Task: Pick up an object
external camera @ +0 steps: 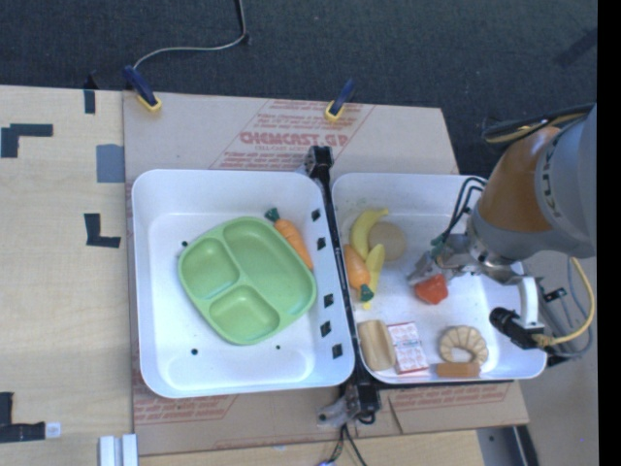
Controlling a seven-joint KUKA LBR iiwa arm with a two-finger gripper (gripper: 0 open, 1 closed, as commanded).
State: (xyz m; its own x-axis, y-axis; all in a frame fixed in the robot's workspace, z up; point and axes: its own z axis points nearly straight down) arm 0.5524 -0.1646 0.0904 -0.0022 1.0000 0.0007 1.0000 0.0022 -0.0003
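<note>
1. gripper (434,265) is low in the right bin (485,190), and its fingers reach down to the red object (433,288); i cannot tell if they are released or clenched.
2. red object lies on the bin floor, just under and touching the fingertips, between the banana (365,227) and the croissant (463,340).
3. good way for this step, i think: centre the fingers over the red piece, close firmly, then lift straight and slowly, away from the bin wall.

Dark carpet floor (388,27) beyond pale wooden bench (49,299).
</note>
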